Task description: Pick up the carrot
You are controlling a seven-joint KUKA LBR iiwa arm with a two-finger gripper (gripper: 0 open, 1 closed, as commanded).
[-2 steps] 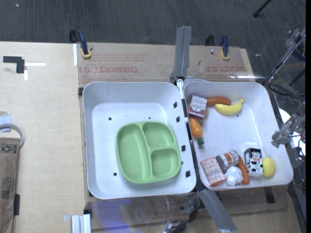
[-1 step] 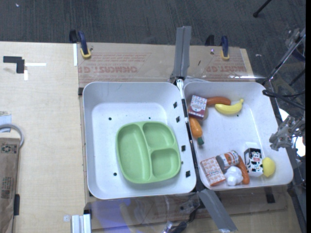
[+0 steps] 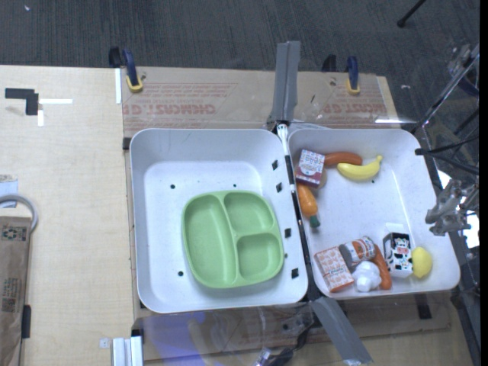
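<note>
What looks like the gripper (image 3: pixel 448 210) hangs at the far right rim of the right bin (image 3: pixel 427 175). It is a grey, blurred shape, and whether it is open or closed cannot be told; nothing can be seen in its hold. Nearest to it, in the bin's lower right corner, lie a lemon (image 3: pixel 421 261) and a small cow-print carton (image 3: pixel 398 252). Beside these sits a huddle of a can (image 3: pixel 358 250), an orange-and-white box (image 3: pixel 333 269) and a white lump (image 3: pixel 367 278). The carrot (image 3: pixel 306 203) is well apart from the gripper, across the bin. It lies along the left wall with its green top pointing toward the near edge, just below a red-and-white carton (image 3: pixel 310 166). A banana (image 3: pixel 360 168) and a reddish sausage (image 3: pixel 343 158) lie further along the back. The left bin (image 3: pixel 152 204) holds a green divided plate (image 3: pixel 232 239). The task appears to be at its very start, with the approach not yet made. The next move likely calls for crossing the bin and descending over the carrot's middle. The grip should be turned across the carrot's width, and the close wall and the carton leave little room on those sides.
</note>
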